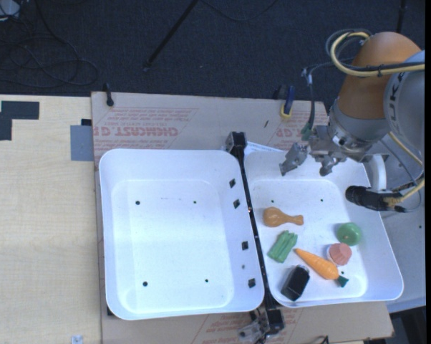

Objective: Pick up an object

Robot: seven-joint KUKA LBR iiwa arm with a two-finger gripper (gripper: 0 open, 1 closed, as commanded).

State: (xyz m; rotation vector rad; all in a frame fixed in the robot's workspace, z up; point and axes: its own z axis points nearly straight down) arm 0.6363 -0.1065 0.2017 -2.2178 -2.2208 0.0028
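A: Starting at the left: pale wooden bench point(36, 228); then the left bin point(172, 170), white and shallow; then the black divider point(248, 221) where the two bins meet.

B: And past the divider?

A: Right bin point(376, 292) with every candidate in its near half; orange drumstick point(281, 218) first, just right of the divider; green block point(282, 246) right below it, tilted; black block point(296, 283) lower, near the front rim; carrot point(318, 263) slanting away from the green block; pink piece point(339, 254) by the carrot's far end; green ball point(349, 232) furthest right.

B: Gripper?

A: Up over the back rim of the right bin, gripper point(310, 162) with fingers spread and nothing between them; well apart from all the toys; orange band point(376, 77) of the arm above it, at the right.

B: Best way to go about the pick, then?

A: Probably best to aim for the drumstick; nearest the gripper and lying alone; worth turning the fingers across its thin neck, then dropping straight down before closing. Better to avoid the carrot cluster; too crowded, likely to nudge neighbours. Also wise to keep off the divider; a finger could catch there.
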